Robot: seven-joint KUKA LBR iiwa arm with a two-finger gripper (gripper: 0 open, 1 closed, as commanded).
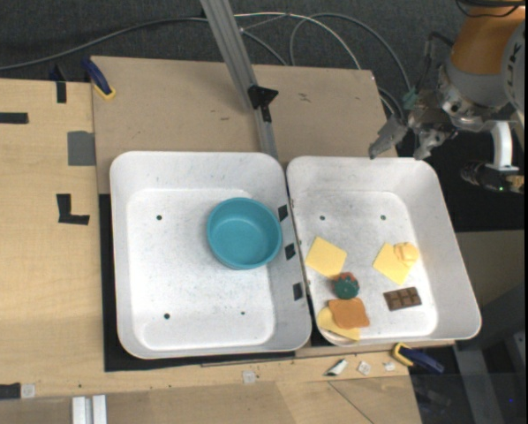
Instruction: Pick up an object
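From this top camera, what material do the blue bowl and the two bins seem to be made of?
The blue bowl looks like plastic: one even teal colour, smooth, with a soft matte sheen and a rounded rim. The left bin and the right bin look like moulded white plastic, judging by their rounded corners and thin lips; fine dark speckles mark their floors. Painted metal cannot be ruled out.

Both bins, left bin (140, 237) and right bin (423, 201): white moulded plastic, matt, finely speckled. Blue bowl (243, 232): smooth plastic, slight sheen. Bench (34, 166): raw wood board, matt. Slanted pole (233, 51) at far side: brushed metal. Arm (489, 34): glossy orange band, smooth grey casing. Brown waffle-like block (402, 299): ridged, matt.
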